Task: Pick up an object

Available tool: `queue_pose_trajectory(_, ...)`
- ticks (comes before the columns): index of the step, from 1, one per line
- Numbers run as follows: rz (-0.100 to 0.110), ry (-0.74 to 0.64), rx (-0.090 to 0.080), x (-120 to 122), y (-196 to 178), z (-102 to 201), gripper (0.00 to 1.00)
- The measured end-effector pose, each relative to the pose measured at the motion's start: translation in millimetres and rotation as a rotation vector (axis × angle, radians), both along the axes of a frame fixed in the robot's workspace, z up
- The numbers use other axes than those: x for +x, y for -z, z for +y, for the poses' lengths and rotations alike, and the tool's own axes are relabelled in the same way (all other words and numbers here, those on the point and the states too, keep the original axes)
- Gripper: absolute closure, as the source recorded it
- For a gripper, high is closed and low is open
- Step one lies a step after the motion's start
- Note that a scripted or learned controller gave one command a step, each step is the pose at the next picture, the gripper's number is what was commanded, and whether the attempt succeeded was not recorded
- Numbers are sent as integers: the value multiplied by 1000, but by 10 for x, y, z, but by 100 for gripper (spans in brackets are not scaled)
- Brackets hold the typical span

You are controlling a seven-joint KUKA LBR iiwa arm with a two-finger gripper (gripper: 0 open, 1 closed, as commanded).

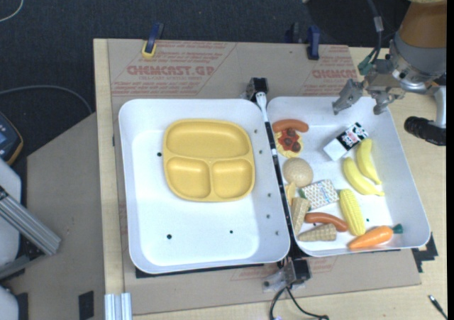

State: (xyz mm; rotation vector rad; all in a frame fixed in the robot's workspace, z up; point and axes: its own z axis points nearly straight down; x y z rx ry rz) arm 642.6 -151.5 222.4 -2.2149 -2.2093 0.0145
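Note:
My gripper [364, 101] hangs open above the far edge of the right bin [410, 191], with nothing between its fingers. Below it in that bin lie a white and black carton [345, 141], two bananas [362, 167], a corn cob [352, 211], a carrot [370, 238], a sausage [325, 220], a hot dog [291, 126], a pizza slice [289, 142], a beige ball [298, 171], a patterned packet [320, 191] and wafer pieces [301, 212]. The carton is the nearest item, just down-left of the fingers.
The left bin [142, 226] holds a yellow compartment plate [208, 159]. Black clamps [258, 89] sit where the bins meet at the far side, and another clamp [294, 269] at the near side. Blue clips [312, 40] hold the cardboard base at the back.

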Motion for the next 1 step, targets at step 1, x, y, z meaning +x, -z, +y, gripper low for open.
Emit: queue_pose_trajectory(1,-15,-2,-3,27,-93,2,0)
